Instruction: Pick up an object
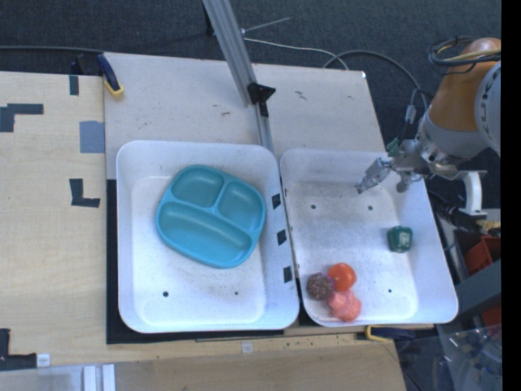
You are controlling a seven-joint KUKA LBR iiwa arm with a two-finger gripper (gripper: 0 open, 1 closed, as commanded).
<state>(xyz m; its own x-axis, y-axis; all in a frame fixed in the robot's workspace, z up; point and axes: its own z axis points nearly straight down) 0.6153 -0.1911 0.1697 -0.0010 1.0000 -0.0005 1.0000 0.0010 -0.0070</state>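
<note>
The claw (pixel 383 175) hangs spread and bare over the far right corner of the right bin (pixel 303 218). A green cup (pixel 400 239) lies by that bin's right edge; a tomato (pixel 342 276), brown ball (pixel 319 284) and pink lump (pixel 345 305) cluster at its near edge.

Fixed overhead camera, seemingly distant, slanting onto both bins (pixel 281 218)

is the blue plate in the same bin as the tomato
No, the blue plate lies in the left bin, while the tomato sits in the right bin.
</note>
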